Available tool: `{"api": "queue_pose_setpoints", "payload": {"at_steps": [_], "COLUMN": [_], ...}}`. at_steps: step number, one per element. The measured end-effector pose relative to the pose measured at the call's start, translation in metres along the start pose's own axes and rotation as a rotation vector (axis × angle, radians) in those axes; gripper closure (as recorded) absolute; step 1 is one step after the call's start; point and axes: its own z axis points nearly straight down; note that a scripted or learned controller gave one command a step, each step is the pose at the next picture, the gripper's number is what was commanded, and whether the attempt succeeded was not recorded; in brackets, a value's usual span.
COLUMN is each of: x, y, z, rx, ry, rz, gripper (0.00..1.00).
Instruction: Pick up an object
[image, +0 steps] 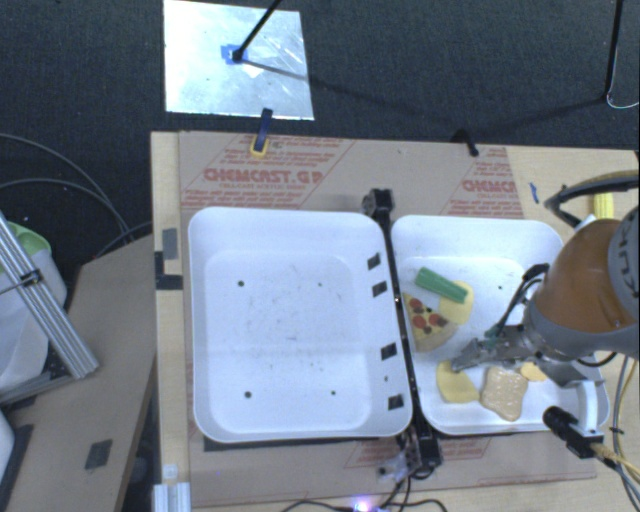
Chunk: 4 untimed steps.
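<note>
Toys crowd your gripper (468, 356) in the right bin (500, 236); whether it's clenched, you can't tell. A yellow piece (456, 386) lies just below it, the pizza slice (430, 322) just left, the tan piece (503, 392) down-right, the green block (443, 285) above. The divider wall stands close; the left bin (290, 330) offers room.

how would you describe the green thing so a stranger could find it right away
Look in the right-hand white bin, toward its far left part, near the divider. The green block lies there at a slant, beside a pizza-slice toy. It is the sole green piece among yellow and tan ones.
</note>
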Motion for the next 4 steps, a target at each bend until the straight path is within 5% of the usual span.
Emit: {"api": "queue_pose_setpoints", "payload": {"at_steps": [1,2,3,4], "x": [0.046,0.077,0.040,0.038], "y": [0.001,0.003,0.023,-0.001], "z": [-0.018,-0.135,-0.012,-0.017], "rx": [-0.002,-0.013,0.003,0.002], "ry": [0.000,-0.001,-0.002,0.000], "rz": [-0.002,-0.004,0.006,0.005], "gripper": [0.00,0.00,0.00,0.00]}}
